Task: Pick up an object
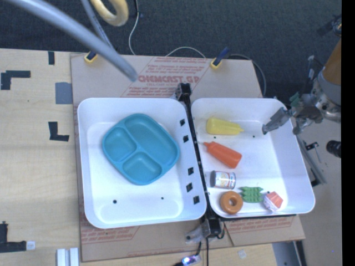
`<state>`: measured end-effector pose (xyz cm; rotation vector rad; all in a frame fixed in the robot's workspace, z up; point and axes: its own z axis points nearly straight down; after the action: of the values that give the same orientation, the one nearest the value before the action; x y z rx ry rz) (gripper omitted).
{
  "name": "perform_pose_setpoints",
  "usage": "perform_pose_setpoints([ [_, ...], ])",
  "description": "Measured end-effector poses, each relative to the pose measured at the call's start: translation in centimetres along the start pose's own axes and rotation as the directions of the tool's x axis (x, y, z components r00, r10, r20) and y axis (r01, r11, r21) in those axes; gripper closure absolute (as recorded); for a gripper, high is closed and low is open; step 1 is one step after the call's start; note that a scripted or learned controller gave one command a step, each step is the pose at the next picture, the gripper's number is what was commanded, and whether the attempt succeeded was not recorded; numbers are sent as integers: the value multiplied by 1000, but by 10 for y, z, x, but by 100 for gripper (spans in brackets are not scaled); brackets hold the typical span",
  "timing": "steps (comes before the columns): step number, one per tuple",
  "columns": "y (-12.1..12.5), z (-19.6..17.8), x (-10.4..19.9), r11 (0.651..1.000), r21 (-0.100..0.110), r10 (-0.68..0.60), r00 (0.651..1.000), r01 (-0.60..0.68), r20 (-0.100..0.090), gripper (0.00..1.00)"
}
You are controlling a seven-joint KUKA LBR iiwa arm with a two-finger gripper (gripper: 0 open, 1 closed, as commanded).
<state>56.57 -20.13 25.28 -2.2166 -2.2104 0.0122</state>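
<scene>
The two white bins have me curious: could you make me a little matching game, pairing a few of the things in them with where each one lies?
Things:
1. blue plate
2. yellow toy
3. doughnut
4. orange carrot

Places:
A. right bin, far end
B. right bin, near edge
C. left bin
D. right bin, middle, just below the yellow toy

Pairs: 1-C, 2-A, 3-B, 4-D

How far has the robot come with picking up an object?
Nothing looks picked yet. The gripper hovers over the right bin's upper right corner, open and holding nothing. The yellow corn, carrot, jar and doughnut lie in the bin. Descending, grasping and lifting remain.
</scene>
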Motion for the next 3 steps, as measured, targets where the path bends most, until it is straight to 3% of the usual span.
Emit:
perform_pose_setpoints([
  [1,2,-7,1,1000,-12,-4,1000,4,3,0],
  [3,2,107,-12,1000,-8,-3,1000,3,2,0],
])
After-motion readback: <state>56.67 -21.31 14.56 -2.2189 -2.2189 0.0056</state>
